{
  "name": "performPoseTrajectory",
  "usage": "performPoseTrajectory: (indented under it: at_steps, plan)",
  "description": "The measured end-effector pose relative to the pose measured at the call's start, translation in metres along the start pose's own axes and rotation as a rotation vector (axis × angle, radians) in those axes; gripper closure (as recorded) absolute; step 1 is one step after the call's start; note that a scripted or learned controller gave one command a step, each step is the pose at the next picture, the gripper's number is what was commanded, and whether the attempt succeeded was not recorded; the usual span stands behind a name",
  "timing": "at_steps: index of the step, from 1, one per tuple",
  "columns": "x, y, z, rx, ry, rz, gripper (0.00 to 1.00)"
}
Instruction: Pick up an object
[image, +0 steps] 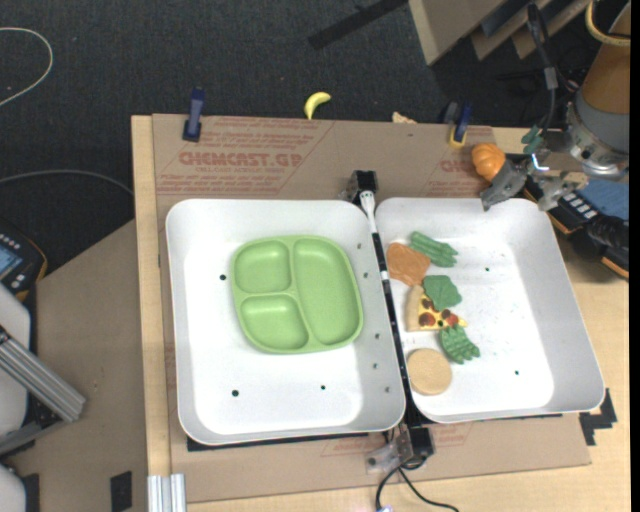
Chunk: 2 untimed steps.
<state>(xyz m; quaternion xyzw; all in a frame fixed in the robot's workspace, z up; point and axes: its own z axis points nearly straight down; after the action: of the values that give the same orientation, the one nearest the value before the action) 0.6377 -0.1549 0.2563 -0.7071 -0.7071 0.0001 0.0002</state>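
Toy food pieces, the things to be picked, lie clustered along the left side of the right bin (540, 300), near the divide between the two bins. Going left to right across the worktop (150, 250): the left bin (200, 370) holds a pale green divided plate (297, 293) with three compartments, set slightly toward twelve o'clock of the bin's middle. In the right bin, an orange-brown flat piece (406, 263) sits at about ten o'clock of the bin; a leafy green piece (433, 248) touches it on its two o'clock side. Below them lies another green piece (441, 292), then a pizza-slice toy (433, 319), a third green piece (459, 345) at its four o'clock, and a tan round disc (430, 371), perhaps a cookie, nearest the bin's front edge. Beyond the bins, a yellow banana-like toy (317, 102) lies past the cardboard's far edge and a small orange fruit (487, 159) rests on the cardboard. The gripper (520, 180) hovers over the right bin's far right corner; its fingers are spread apart and hold nothing.
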Motion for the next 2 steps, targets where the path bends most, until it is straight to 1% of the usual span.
performPoseTrajectory:
  at_steps: [1,2]
  plan:
    - [0.101,-0.038,0.039,0.007,0.006,-0.009,0.00]
    - [0.164,-0.001,0.018,-0.007,0.000,-0.007,0.00]
